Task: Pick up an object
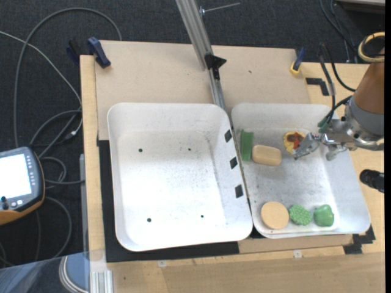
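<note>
Your gripper (303,148) sits low in the right bin (342,182), right beside the yellow-red toy (292,140), likely lining up a grab; can't tell its state, and the tan block (267,155) lies just left of it

Arm (371,102) cut off by right edge, so only wrist w/ orange band shows. Gripper (303,149) small and blurry; can't tell how it stands, or whether it touches the yellow-red object (293,140) just beside it. That object too small to identify, partly covered by gripper. Green block (246,145) by the right bin's (348,188) left wall partly hidden behind tan block (266,155). Handheld screen (18,179) cut off at left edge. Dark thing (374,179) at right edge unclear.
</note>
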